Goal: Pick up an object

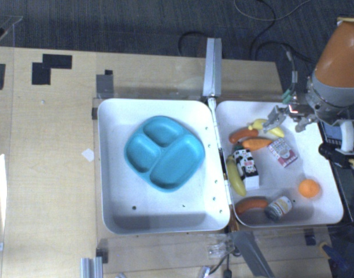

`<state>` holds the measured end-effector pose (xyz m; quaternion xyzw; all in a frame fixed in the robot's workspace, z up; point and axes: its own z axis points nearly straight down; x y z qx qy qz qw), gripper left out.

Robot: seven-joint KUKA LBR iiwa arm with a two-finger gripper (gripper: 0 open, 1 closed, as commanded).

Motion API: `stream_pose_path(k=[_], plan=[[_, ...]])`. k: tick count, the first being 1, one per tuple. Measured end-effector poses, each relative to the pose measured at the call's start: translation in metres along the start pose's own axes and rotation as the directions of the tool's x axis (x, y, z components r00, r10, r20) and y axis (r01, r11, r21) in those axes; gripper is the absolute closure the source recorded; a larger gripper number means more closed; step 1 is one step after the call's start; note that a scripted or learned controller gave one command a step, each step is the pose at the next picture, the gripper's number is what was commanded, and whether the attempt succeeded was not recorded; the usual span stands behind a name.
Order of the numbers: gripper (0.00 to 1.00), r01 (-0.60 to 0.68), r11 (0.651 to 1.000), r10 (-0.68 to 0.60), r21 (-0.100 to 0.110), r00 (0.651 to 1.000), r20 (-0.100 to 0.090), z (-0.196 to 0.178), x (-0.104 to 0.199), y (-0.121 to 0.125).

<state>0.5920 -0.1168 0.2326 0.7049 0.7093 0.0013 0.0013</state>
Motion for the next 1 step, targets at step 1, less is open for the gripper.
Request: stream_pose_path(k=[1], plan=[[0.00, 0.027, 1.000, -0.027, 0.001, 1.000, 0.000, 0.1158, 0.0160, 0.0354]])
